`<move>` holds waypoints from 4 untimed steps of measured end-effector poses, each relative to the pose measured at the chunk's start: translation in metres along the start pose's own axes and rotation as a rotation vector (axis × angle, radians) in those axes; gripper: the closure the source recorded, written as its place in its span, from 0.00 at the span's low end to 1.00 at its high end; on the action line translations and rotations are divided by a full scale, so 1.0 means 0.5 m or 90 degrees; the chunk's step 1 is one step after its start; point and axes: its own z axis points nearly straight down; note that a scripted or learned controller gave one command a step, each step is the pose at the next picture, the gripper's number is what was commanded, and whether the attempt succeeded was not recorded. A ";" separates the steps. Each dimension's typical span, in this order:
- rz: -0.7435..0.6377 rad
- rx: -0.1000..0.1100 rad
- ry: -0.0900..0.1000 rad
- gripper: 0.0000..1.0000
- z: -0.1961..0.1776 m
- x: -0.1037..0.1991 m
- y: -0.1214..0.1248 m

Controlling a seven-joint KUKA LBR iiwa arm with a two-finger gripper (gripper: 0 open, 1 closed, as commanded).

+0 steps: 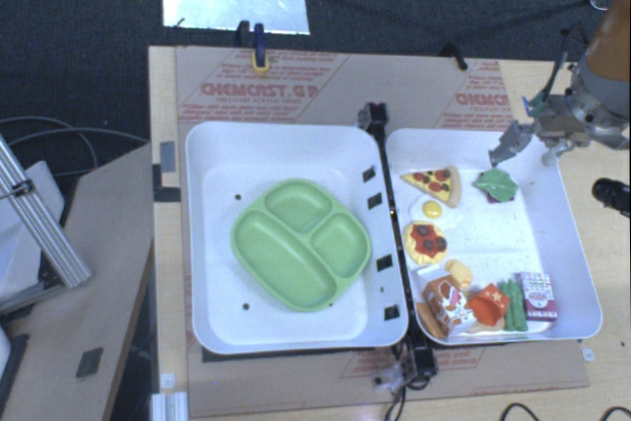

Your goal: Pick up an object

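My view: gripper [525, 145] hovers over right bin [572, 242], fingers apart, unladen; green leaf toy [496, 183] just below-left.

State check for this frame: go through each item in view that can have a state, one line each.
gripper: above the right bin's far edge, nothing seen held
green leaf toy: lying flat, free, just below the gripper
pizza slice: lying flat
green divided plate: upright in left bin, compartments bare
small carton: lying down
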 end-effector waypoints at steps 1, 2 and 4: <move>-0.002 -0.008 -0.001 0.00 -0.015 0.001 0.004; 0.000 -0.005 0.000 0.00 0.110 0.004 0.002; 0.001 -0.007 -0.001 0.00 0.331 0.021 -0.003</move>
